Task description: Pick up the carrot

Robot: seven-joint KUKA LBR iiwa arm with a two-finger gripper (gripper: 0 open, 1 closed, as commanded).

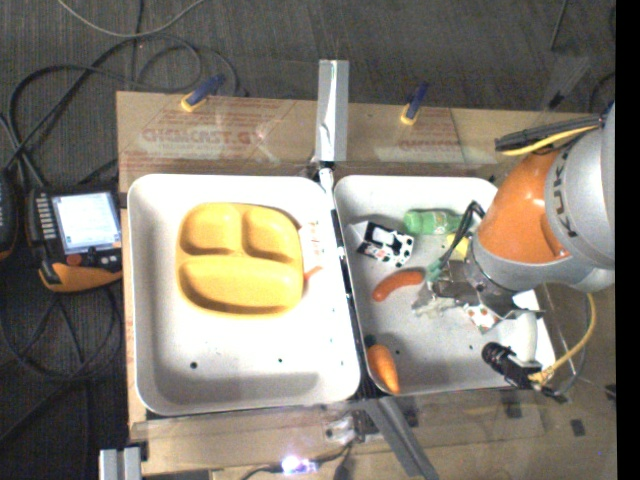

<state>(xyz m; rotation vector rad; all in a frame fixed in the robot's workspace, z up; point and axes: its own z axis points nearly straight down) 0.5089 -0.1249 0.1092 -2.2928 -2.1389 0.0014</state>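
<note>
The carrot (383, 366) is a short orange tapered piece lying in the right bin's (440, 368) near left corner, against the front wall. My gripper (438, 296) hangs over the middle of that bin, below the orange wrist band, up and to the right of the carrot and apart from it. It is just right of a red-orange sausage (398, 284). Nothing shows held in it.
The right bin also holds a green object (432, 221) at the back, a black-and-white toy (386, 244) and a small white piece (478, 315). A yellow divided plate (241, 257) lies in the left bin (240, 368). A black-tipped cable (510, 362) hangs near the right bin's front right.
</note>
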